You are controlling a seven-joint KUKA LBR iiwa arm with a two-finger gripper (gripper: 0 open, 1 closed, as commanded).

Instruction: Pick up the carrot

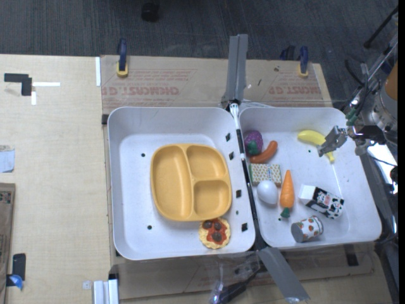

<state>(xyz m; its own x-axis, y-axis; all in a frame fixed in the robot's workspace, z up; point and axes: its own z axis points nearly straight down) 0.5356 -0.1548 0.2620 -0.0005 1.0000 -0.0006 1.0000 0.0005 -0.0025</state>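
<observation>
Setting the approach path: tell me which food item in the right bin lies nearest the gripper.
The yellow banana, lying just left of the gripper near the bin's far wall. The orange carrot, white egg and red sausage lie farther left.

Counted two white bins: left bin (120, 170) and right bin (364, 220). Left one had one yellow divided plate (190, 181) and one small pizza (214, 232). Right one had eight items, one of each: carrot (287, 189), banana (311, 137), sausage (264, 152), purple vegetable (254, 140), white egg (267, 192), patterned box (265, 172), cow-print carton (322, 201), small can (307, 228); plus one gripper (331, 142) at that bin's right side and three clamps along the back board, at (122, 65), (303, 62) and (288, 53).
</observation>
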